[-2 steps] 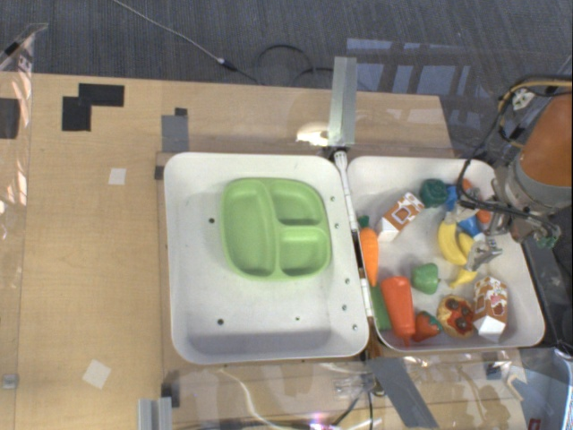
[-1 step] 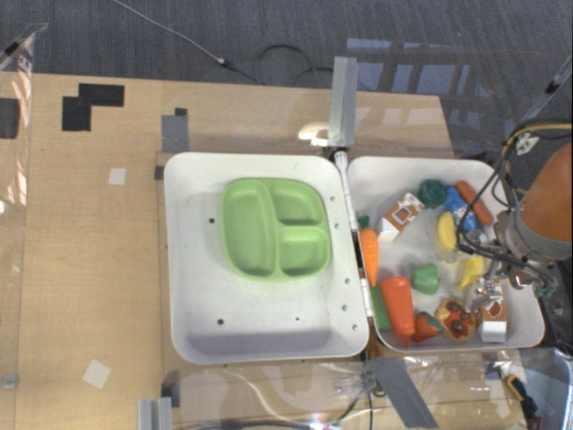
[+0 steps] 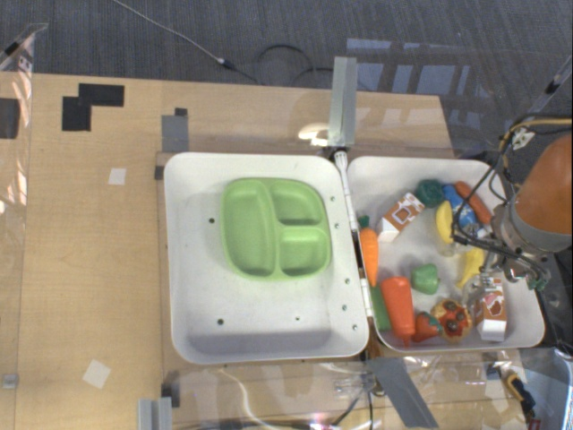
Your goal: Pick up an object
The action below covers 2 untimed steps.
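The right bin [image 3: 403, 165] holds several toy foods: an orange carrot [image 3: 369, 254], a red-orange pepper [image 3: 398, 305], a small green piece [image 3: 425, 279], a yellow banana [image 3: 444, 222], a small carton [image 3: 404, 212] and a red cluster [image 3: 450, 319]. My arm comes in from the right, its orange band [image 3: 548, 195] above the bin's right side. The gripper [image 3: 479, 245] hangs low over the right part of this bin, by a yellow piece [image 3: 471, 266] and above a second carton [image 3: 492, 307]. Nothing can be seen held.
The left bin [image 3: 197, 330] carries a green divided plate [image 3: 275, 228]. A teal piece [image 3: 431, 191], a blue piece [image 3: 461, 215] and an orange sausage [image 3: 473, 202] crowd the right bin's far corner. Cables [image 3: 501, 164] loop beside the wrist. A metal post [image 3: 343, 101] stands behind the bins.
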{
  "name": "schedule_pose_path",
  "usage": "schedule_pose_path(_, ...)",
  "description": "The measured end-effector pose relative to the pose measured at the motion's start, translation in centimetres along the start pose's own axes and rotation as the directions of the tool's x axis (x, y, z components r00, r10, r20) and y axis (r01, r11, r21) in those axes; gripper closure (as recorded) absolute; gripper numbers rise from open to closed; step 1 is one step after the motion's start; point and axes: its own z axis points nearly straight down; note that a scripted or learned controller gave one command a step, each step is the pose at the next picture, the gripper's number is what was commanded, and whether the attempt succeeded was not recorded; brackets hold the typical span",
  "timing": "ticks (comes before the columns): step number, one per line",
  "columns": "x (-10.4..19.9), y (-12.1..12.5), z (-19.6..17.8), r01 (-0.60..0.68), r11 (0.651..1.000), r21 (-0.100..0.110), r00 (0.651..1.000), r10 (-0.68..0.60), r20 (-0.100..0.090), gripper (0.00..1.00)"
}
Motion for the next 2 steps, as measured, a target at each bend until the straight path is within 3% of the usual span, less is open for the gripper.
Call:
schedule_pose_path(1,-0.3,0.2,-1.1,0.006,1.000,0.000,1.000,-0.006,0.009,1.00)
schedule_pose_path(2,-6.6,0.2,0.5,-0.395,0.919,-0.002,0.919,0.395,-0.007,1.00)
